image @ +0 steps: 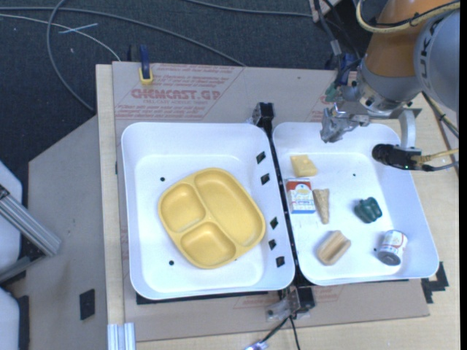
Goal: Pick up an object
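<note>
At the right bin's [419, 217] far rim hangs the gripper [334, 131], finger state impossible to tell; the nearest object, probably a yellow sponge block [303, 166], lies just nearer and left.

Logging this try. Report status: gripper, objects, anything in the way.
Gripper over right bin's far edge, holding nothing seen. Six small objects loose in that bin, nearest the yellow block. Yellow tray in left bin. Nothing in the way.
</note>
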Robot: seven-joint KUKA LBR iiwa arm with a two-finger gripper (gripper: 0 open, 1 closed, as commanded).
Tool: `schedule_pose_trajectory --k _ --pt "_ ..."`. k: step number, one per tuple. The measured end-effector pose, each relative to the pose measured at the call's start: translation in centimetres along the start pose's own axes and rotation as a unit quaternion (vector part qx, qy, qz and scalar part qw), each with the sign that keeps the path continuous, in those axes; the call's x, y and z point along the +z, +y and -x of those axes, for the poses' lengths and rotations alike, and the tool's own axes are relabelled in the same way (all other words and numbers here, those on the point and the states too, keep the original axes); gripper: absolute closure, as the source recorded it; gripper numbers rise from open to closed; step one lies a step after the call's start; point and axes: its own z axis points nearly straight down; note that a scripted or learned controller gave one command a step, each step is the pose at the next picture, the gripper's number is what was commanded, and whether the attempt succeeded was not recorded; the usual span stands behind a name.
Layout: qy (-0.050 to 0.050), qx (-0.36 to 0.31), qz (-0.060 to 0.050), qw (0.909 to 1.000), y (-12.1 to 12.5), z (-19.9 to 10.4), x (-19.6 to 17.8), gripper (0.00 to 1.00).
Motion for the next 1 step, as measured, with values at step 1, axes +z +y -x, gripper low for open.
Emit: schedule_pose_trajectory --k 1 --pt "0.000 0.000 0.000 1.0000 0.15 -4.50 0.18 1.00"
